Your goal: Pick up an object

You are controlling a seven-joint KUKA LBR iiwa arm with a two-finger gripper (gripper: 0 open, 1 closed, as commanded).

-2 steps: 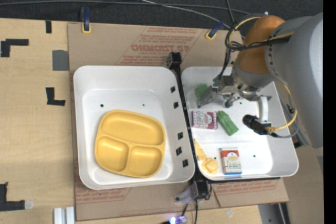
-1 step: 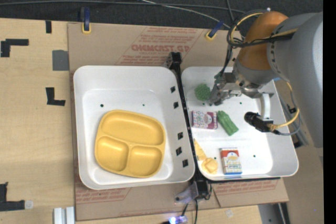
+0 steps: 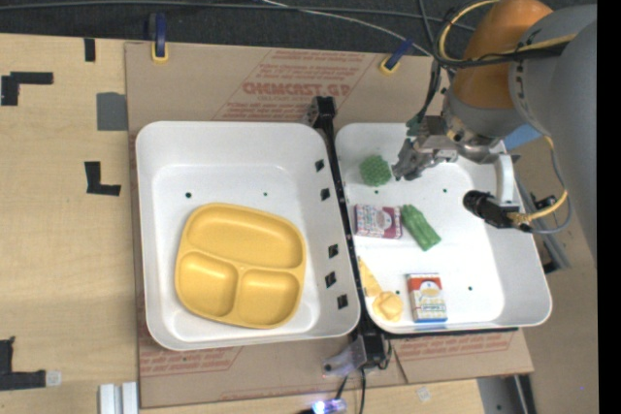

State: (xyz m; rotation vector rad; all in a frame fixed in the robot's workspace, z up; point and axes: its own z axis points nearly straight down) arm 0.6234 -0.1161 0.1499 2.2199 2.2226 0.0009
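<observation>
We see the gripper (image 3: 408,162) low in the right bin (image 3: 505,305), beside a green ball (image 3: 375,172); whether its jaws are open or closed we cannot tell. Package labels are unreadable.

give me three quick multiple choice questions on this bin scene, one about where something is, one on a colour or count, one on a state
1. Where does the yellow divided plate lie?
A. in the left bin
B. in the right bin
C. on the cardboard outside the bins

2. How many compartments does that plate have?
A. two
B. three
C. five

3. How does the gripper stand to the round green object?
A. it has lifted the object high above the bin
B. it is low in the right bin, just beside the object
C. it is over the left bin, far from the object

Answers:
1. A, the plate rests on the floor of the left bin.
2. B, one wide section at the top and two smaller ones below it.
3. B, the gripper tip sits just right of the object, which lies on the floor of the right bin.
</observation>
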